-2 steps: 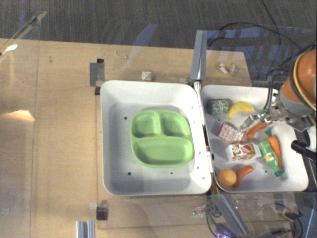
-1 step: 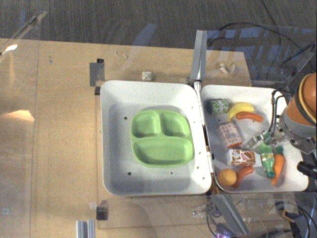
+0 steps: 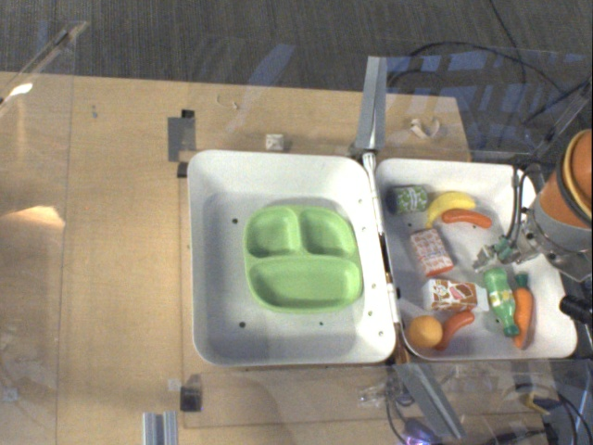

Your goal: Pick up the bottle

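Lying flat in the right bin [image 3: 547, 346], the green bottle [image 3: 501, 302] sits just below the claw [image 3: 498, 250], with its cap end pointing up toward it. I think the claw hangs there because it wants to come down on the bottle. I cannot tell if the claw is spread or pressed together, and nothing shows between its tips. An orange carrot [image 3: 523, 315] lies touching the bottle, on the side away from the juice box [image 3: 453, 294]. That close carrot could get grabbed by mistake. Farther from the claw are a banana [image 3: 448, 205], a red sausage [image 3: 466, 218], a small can [image 3: 409, 198] and an orange [image 3: 425, 332]. Well apart, the left bin [image 3: 213, 248] holds a green tray [image 3: 303, 257].
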Tool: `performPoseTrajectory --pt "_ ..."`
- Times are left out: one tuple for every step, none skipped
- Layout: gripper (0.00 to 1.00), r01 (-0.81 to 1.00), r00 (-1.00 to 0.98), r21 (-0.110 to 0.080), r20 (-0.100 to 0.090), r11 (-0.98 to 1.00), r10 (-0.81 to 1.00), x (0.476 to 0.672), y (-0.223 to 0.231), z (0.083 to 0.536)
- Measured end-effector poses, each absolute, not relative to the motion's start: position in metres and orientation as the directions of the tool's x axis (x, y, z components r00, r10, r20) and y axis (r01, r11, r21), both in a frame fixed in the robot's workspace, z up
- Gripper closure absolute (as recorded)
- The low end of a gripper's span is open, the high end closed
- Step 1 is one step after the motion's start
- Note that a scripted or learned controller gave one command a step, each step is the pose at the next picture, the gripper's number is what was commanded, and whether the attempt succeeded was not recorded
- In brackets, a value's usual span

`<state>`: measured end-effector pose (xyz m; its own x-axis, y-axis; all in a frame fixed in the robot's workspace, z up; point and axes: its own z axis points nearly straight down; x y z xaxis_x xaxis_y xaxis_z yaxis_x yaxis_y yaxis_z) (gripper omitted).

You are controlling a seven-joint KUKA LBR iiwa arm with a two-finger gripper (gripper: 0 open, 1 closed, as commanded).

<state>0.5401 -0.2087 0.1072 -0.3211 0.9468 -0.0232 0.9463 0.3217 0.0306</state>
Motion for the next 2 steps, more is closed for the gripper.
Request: performPoseTrajectory --pt "1.0 0.899 -0.439 0.008 -0.006 0.439 0.899 0.6234 -0.194 0.2096" --pt "0.0 0.899 -0.439 0.007 -0.006 0.439 0.899 0.6233 -0.1941 0.2094"
